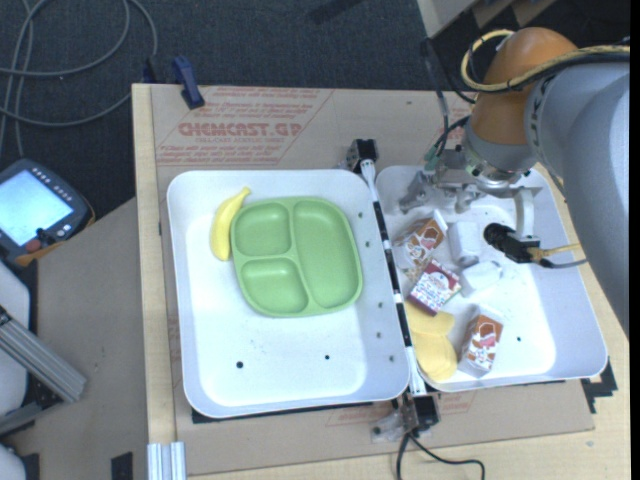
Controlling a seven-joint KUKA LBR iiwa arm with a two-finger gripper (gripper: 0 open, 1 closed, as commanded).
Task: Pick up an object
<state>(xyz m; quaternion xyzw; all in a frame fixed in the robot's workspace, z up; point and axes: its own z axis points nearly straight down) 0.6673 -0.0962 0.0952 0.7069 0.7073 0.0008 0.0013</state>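
The hand (pixel 460 236) hangs low over the right bin (pixel 560 318), near the bin's far edge, and it points down. I cannot tell if the hand is spread or pressed together, and I see nothing caught in it. Just beside the hand, toward the bin's left edge, lies a first little box (pixel 425 238) with red and brown on it. A second little box (pixel 433 290) lies a bit closer to the near edge, by the left wall. A third little box (pixel 481 340) lies closer to the near edge again, next to a yellow soft thing (pixel 435 346) in the near left corner. The left bin (pixel 290 358) holds a green plate (pixel 297 255) in its middle, and a banana (pixel 226 223) touches the plate's left side. Both bins sit on the brown surface (pixel 240 128). I think the hand is at the reaching step, getting ready to grab, and no thing is lifted yet. The first little box looks like the easiest one to take, since it is nearest. The next move would need the hand to line up right over that box, go down around it, squeeze it, and lift. The boxes lie close together, so the hand could bump the second one or slip off.
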